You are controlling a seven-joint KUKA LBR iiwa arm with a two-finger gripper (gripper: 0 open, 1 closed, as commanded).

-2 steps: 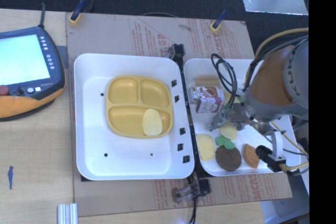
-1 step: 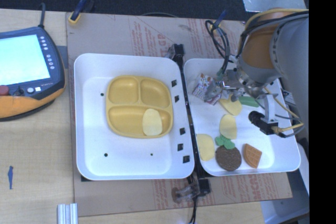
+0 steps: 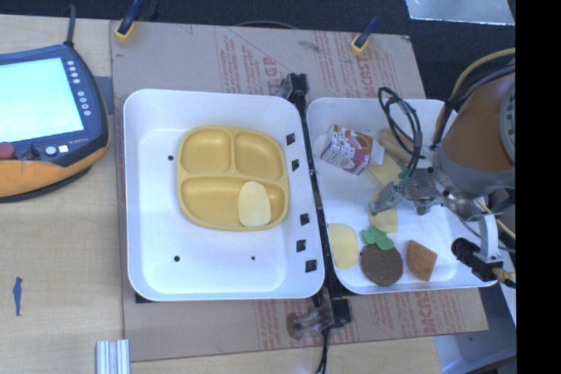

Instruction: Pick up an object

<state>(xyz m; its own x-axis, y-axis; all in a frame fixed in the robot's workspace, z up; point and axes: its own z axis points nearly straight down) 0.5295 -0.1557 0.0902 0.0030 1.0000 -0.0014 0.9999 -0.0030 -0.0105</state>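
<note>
Toy food [image 3: 383,223] scattered in right bin [image 3: 351,108] beneath lowered pincer [image 3: 387,201]; pincer state impossible to tell. Yellow tray [image 3: 210,151] in left bin [image 3: 149,188].

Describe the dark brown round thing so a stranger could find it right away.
Look in the right white bin, along its near edge. The dark brown round piece lies between a pale yellow piece and an orange-brown wedge. It alone is dark, with green leaves on top.
</note>
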